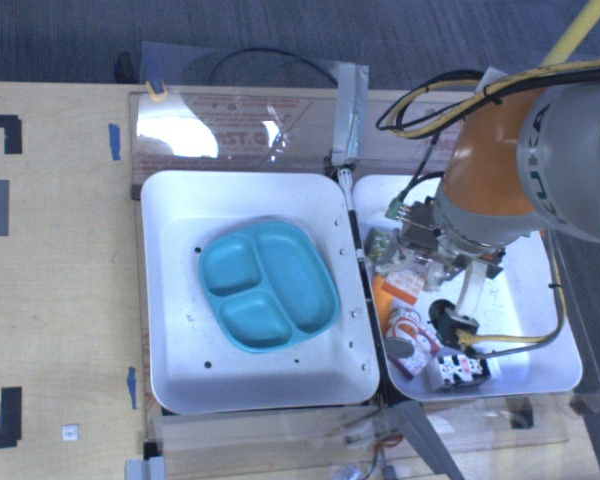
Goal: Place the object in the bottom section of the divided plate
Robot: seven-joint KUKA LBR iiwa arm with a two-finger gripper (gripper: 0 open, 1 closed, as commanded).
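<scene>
The wooden bench point(50, 298) bears two white bins: left bin point(180, 358) touching, it seems, the right bin point(550, 368).

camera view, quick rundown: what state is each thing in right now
divided plate: blue, flat in the left bin, all three sections bare
left bin: holds the plate
right bin: holds a heap of small objects
arm: reaching down into the right bin
gripper: low over the heap

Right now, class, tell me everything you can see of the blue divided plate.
The divided plate is light blue, looks like smooth plastic, rounded and turned at a slant. Raised ridges split it into three sections: one large, two smaller. It lies flat in the left white bin, near its middle, and only the bin floor touches it.
</scene>
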